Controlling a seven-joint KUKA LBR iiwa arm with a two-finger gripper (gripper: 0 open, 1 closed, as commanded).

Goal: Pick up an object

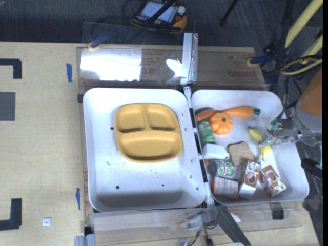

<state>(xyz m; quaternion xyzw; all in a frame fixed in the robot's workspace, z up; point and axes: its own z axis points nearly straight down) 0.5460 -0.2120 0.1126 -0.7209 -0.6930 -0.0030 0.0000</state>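
The right white bin (293,188) holds a heap of toy food. An orange carrot (237,111) lies at the back beside a small orange pumpkin (222,123). A brown bread slice (241,152) sits in the middle, with two small cartons (261,177) toward the front. A yellow piece (255,134) and a second yellow piece (265,151) lie near the right wall. My gripper (277,131) hangs low over the bin's right side, just right of the yellow pieces. Nothing is visibly held in it.
The left white bin (100,173) carries a yellow divided plate (148,131). A green packet (206,132), a white block (214,150) and a dark can (224,169) crowd the right bin's left side. A clear panel (133,60) stands behind the bins. The arm's orange band (312,97) is at the right edge.
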